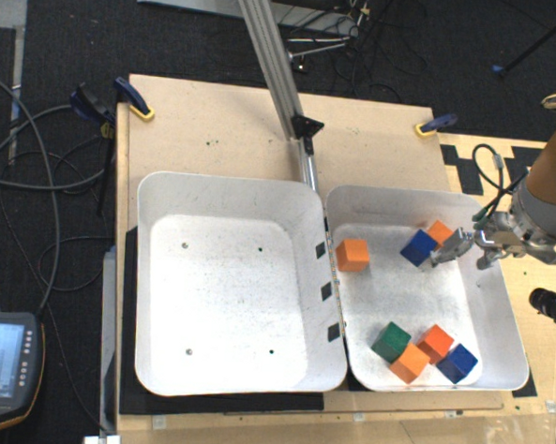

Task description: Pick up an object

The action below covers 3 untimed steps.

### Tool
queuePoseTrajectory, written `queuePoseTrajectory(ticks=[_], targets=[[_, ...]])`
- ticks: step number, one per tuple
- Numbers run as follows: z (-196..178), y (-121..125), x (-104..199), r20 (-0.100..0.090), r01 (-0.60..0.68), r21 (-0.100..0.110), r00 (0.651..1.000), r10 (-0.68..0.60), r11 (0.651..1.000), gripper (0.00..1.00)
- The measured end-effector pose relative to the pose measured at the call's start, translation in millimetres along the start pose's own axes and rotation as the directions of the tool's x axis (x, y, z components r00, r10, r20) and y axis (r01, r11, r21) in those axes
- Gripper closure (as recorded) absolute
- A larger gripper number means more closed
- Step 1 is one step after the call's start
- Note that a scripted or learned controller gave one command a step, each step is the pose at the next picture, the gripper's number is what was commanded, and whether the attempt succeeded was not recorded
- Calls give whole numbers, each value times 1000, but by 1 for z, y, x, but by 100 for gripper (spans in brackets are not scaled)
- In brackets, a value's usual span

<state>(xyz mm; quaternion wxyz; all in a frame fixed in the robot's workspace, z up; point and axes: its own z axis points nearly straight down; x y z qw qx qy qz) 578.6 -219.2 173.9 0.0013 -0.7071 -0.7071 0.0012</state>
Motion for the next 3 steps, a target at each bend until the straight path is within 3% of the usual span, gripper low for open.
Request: queuePoseTrajectory(ticks=[1, 2, 3], targets=[[43, 2, 1, 0, 0, 0, 1000, 0, 1000, 0], [30, 3, 1, 2, 0, -5, 1000, 0, 1000, 100], [-15, 11, 0, 3, 3, -10, 1000, -3, 1000, 100]])
